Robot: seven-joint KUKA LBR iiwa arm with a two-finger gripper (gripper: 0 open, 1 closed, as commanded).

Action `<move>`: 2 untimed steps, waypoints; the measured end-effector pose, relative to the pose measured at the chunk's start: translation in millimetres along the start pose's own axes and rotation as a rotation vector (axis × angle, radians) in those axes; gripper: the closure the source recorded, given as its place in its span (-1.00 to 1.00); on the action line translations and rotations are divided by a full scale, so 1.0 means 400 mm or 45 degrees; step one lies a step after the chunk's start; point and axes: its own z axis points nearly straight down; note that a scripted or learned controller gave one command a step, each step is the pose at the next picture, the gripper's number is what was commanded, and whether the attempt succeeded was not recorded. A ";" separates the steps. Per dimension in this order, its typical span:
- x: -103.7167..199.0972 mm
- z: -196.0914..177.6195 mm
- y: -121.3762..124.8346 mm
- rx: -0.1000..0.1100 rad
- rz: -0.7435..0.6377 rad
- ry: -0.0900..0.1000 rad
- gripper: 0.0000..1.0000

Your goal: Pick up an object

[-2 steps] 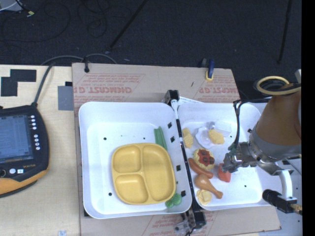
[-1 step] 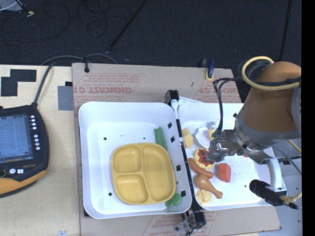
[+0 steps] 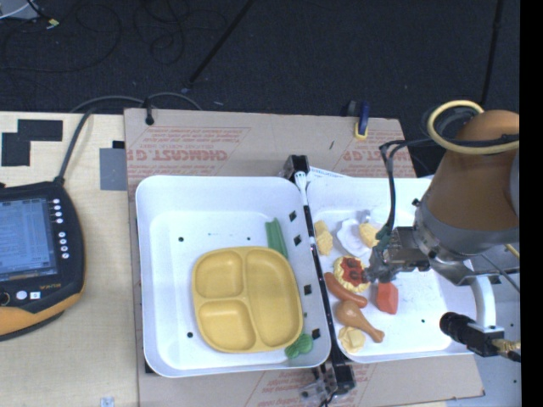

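Where the tool (image 3: 371, 271) hangs, toy food (image 3: 350, 272) lies just beside.

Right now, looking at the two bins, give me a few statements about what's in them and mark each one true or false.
1. The yellow divided tray lies in the left bin. True.
2. The gripper is over the left bin. False: it is over the right bin, beside the pile of toy food.
3. A red block lies in the right bin. True.
4. The drumstick lies on the yellow divided tray. False: it lies on the floor of the right bin.
5. The tablet sits inside the left bin. False: it sits on the bench, outside the bins.
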 end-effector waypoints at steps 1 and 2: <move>-0.112 0.138 -0.001 0.005 0.004 0.000 1.00; -0.112 -0.078 0.004 -0.014 -0.002 -0.002 1.00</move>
